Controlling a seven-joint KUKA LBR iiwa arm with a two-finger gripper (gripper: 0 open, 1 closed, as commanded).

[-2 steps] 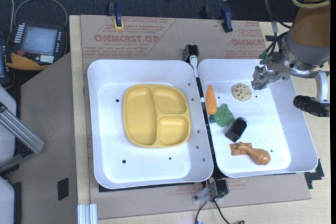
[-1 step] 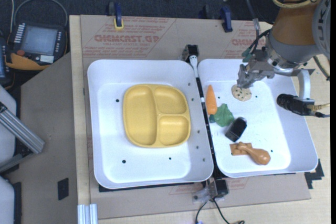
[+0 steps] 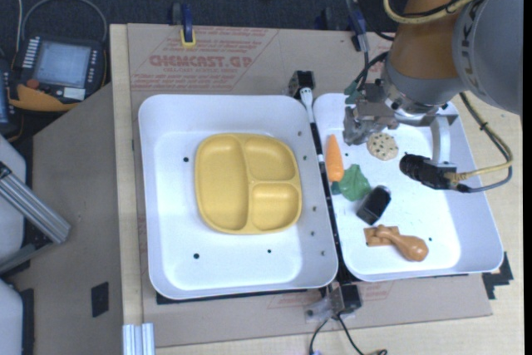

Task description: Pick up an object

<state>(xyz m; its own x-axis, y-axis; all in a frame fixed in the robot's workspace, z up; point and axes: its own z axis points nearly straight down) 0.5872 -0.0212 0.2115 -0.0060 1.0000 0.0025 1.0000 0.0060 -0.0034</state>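
Hovering gripper (image 3: 359, 131) in right bin (image 3: 474, 237), cookie (image 3: 382, 145) at its 4 o'clock; jaw state indiscernible

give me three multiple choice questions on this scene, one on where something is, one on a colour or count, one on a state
1. Where does the yellow plate lie?
A. in the left bin
B. in the right bin
C. on the cardboard outside the bins

2. What colour is the carrot?
A. blue
B. orange
C. white

3. How does the hand stand relative to the bins?
A. over the left bin, on the plate
B. outside both bins
C. over the far part of the right bin, next to the cookie

Answers:
1. A, the divided plate sits in the middle of the left bin.
2. B, it is orange, lying by the right bin's left wall above the green toy.
3. C, the hand hangs at the bin's far left part with the cookie just beside it.
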